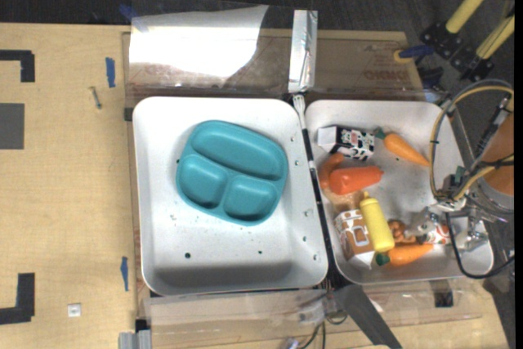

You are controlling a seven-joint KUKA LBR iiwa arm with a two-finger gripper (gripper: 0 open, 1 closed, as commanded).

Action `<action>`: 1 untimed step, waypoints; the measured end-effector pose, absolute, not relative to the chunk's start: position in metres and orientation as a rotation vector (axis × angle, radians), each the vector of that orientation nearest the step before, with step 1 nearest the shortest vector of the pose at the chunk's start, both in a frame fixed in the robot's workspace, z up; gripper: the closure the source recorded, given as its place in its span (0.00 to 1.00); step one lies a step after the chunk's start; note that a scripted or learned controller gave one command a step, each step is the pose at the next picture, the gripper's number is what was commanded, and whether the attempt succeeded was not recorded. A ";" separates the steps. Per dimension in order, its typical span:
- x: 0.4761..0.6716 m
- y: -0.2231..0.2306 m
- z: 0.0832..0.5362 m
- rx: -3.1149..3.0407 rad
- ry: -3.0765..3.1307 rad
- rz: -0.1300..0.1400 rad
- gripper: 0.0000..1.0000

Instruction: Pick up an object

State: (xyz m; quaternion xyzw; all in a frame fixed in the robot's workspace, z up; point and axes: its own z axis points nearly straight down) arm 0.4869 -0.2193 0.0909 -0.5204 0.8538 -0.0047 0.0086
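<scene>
Gripper [467, 234] hangs at the right white bin's [409, 112] near corner, its state impossible to tell, nothing visibly held. Toy food lies untouched there: yellow plastic bottle [376, 226], orange carrot [403, 148]. Picking seems not yet done.

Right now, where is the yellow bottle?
The yellow bottle lies in the right bin, toward its near edge, between the small brown carton on its left and the pincer on its right, just below the red pepper.
</scene>
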 end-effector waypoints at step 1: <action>0.487 -0.217 0.091 -1.793 2.557 -0.011 0.00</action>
